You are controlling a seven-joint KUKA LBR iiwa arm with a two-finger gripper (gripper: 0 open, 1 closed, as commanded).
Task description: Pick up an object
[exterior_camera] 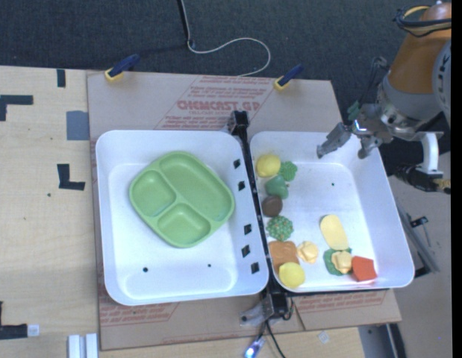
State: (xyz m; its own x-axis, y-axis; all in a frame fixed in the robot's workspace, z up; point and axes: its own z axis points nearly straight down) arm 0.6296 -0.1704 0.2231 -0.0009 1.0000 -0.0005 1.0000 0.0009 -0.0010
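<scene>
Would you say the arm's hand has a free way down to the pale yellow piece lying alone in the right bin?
Probably yes: the hand is above the right bin's far rim, and the pale yellow piece lies apart from its neighbours, with nothing over it.

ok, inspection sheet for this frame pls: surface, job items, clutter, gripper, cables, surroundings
Surface: two white bins on cardboard on the bench.
Job's things: toy foods in the right bin, mostly along its left wall and near edge, e.g. lemon, orange block.
Clutter: green divided plate in the left bin.
Gripper: gripper open, over the right bin's far right corner, holding nothing.
Cables: white cable on the dark floor.
Surroundings: blue-yellow clamps.
</scene>
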